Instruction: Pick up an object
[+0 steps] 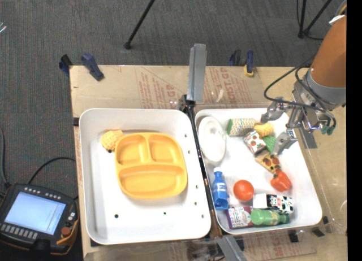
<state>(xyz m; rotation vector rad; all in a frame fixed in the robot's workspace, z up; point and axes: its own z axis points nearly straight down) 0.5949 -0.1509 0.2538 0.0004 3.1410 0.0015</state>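
Observation:
My gripper (pixel 273 131) hangs over the upper right part of the right bin (pixel 313 198); its fingers (pixel 284 141) stand open with nothing held between them. Just under and left of it lie a yellow toy (pixel 263 129), a green toy (pixel 270 142) and a small printed box (pixel 254 141). A pizza slice toy (pixel 269 162) and a red pepper (pixel 281 182) lie nearer the front. An orange-red ball (pixel 244 190), a blue bottle (pixel 219 188), a cow-patterned carton (pixel 274 201) and a green bottle (pixel 261 217) fill the front of that bin.
A white bowl (pixel 212 138) and a striped cylinder (pixel 242 125) sit at the right bin's back left. The left bin (pixel 90 198) holds a yellow divided plate (pixel 150 169) and a yellow knobbly toy (pixel 111 139). A grey upright post (pixel 197 79) stands behind the bins.

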